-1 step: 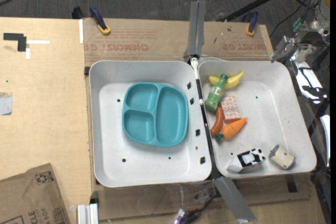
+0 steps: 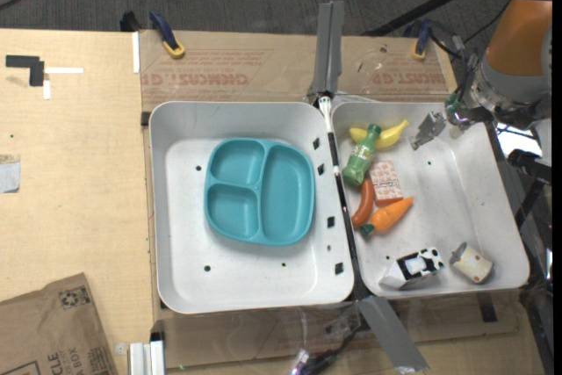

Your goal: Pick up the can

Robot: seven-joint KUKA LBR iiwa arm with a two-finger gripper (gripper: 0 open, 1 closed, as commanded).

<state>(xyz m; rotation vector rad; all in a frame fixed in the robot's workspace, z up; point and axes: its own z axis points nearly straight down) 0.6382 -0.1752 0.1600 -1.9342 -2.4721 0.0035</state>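
A small cream-coloured can (image 2: 472, 264) with a grey end lies on its side at the near right corner of the right bin (image 2: 492, 189). My gripper (image 2: 428, 130) hangs over the far part of that bin, just right of the banana (image 2: 386, 133). It is well away from the can and nothing shows in its grasp. The grey arm with its orange band (image 2: 518, 39) reaches in from the upper right.
In the right bin's left half lie a green bottle (image 2: 360, 157), a pink box (image 2: 386, 183), a red sausage (image 2: 363, 201) and a carrot (image 2: 388, 215). A black-and-white carton (image 2: 416, 267) lies near the front. A teal divided plate (image 2: 261, 191) sits in the left bin (image 2: 176, 259).
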